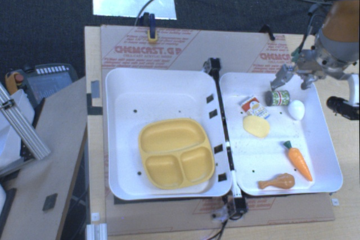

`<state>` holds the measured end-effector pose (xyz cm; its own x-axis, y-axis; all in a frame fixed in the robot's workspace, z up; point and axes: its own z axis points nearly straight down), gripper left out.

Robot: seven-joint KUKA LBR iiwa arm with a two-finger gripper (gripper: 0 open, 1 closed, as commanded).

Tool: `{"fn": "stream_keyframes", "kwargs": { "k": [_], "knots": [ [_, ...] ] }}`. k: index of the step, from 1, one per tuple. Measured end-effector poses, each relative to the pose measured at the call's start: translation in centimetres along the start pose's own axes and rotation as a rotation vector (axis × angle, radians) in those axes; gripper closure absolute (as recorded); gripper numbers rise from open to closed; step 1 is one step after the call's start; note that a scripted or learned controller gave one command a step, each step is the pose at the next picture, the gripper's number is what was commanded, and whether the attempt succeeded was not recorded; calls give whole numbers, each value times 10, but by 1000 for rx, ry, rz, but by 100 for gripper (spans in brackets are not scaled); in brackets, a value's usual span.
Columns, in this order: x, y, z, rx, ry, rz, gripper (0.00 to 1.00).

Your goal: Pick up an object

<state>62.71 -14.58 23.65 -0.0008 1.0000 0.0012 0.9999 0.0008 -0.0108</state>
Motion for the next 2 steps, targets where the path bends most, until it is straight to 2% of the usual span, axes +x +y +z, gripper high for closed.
{"fn": "stream_keyframes", "kwargs": {
  "k": [1, 2],
  "knots": [
    [0, 2, -8, -12, -2, -2, 0],
    [-2, 5, 55, -8, -1, -1, 0]
  ]
}}
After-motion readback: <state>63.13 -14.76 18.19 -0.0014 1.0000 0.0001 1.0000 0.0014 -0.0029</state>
